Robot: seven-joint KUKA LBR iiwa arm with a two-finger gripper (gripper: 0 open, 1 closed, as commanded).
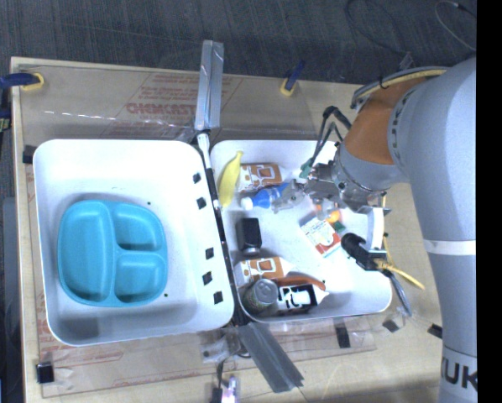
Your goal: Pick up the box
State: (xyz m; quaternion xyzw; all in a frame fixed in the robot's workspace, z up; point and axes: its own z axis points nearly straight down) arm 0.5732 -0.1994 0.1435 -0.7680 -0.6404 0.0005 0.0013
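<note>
Camera view: two boxes, perhaps.

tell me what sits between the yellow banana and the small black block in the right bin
In the camera view, bare white bin floor separates the yellow banana from the small black block; a blue-capped bottle lies just right of that stretch.

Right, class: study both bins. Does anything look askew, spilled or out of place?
Nothing looks spilled or damaged. The right bin is crowded: a banana, small cartons and a can lie at mixed angles, loosely jumbled. The blue divided tray sits flat, alone in the left bin.
</note>
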